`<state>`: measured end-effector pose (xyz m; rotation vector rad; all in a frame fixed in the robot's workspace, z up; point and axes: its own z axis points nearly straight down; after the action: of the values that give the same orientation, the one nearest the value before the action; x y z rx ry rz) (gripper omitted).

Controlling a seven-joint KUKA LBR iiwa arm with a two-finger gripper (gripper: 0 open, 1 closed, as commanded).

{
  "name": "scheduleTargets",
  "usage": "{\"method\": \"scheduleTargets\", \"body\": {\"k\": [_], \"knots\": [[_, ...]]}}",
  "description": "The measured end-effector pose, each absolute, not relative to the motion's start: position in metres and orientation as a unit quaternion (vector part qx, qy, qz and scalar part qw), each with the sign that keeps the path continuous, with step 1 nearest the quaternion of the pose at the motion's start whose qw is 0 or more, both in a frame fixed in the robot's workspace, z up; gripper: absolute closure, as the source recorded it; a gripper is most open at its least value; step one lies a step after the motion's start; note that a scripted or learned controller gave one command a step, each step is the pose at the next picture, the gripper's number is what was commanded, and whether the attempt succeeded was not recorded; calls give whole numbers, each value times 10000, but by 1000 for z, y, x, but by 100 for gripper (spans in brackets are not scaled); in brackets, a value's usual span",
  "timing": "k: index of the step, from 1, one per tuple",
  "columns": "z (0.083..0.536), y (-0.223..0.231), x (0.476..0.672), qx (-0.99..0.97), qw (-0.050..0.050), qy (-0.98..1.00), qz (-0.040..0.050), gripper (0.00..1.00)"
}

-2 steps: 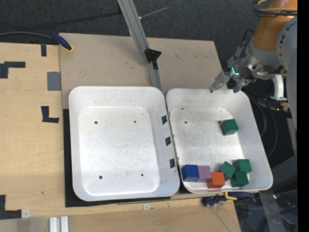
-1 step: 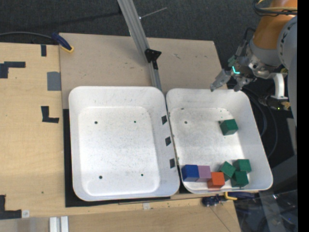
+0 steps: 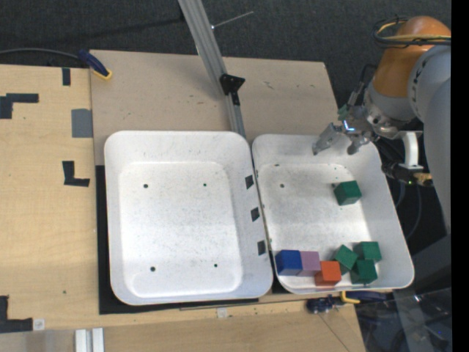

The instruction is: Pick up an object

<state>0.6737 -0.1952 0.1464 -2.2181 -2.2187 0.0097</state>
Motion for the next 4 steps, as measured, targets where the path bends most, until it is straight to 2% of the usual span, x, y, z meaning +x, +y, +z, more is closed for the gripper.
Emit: {"method": "scheduleTargets", "body": {"k": [1,2,3,4], "knots": [[93,-195,672,-7065,27,-7077,38,0],[105,-195,673,-7063,14,-7079,37,100],[160,-187,667,-7066,-21,-7076,-17,100],[224,-190,672,-7065,-31,-7077,-19,100]]}}
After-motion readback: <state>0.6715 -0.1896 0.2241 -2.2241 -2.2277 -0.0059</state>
